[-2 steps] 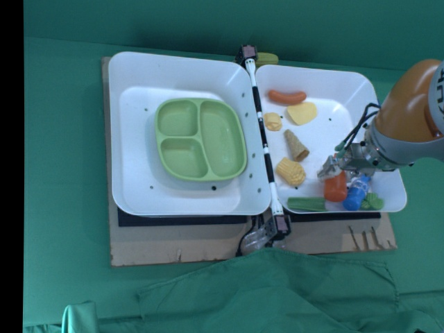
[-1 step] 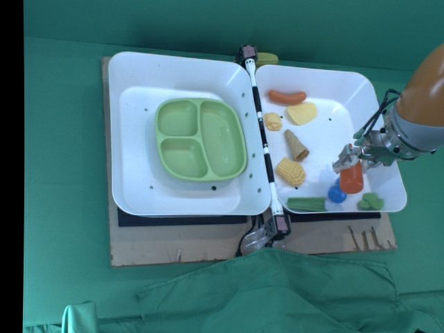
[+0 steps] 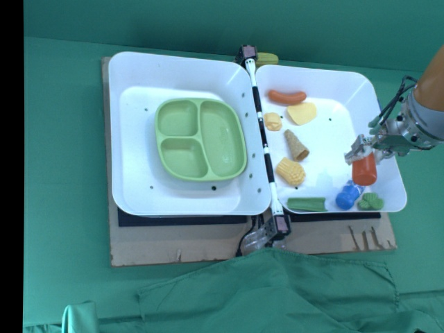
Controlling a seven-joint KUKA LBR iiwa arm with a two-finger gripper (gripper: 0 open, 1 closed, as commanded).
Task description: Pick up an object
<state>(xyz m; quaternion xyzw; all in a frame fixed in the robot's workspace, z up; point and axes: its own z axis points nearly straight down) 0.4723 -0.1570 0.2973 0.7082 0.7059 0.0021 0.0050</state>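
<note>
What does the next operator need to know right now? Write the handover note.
Gripper: over the right bin's right side, directly above a red-orange piece; a grasp cannot be confirmed.
Right bin also holds sausage, corn, cone, blue piece and green stick.
Left bin holds a green divided plate.
Done: arm positioned at the red-orange piece.
Left: confirm the grip, then lift.

the arm [image 3: 429,96] reaches in from the right edge of the view, its orange band uppermost and the grey wrist [image 3: 416,125] below it, angled down and to the left. dark cables loop along the wrist. the gripper [image 3: 363,157] points down-left, and an orange-red piece sits between its jaws, clear of the surface beneath.
</note>
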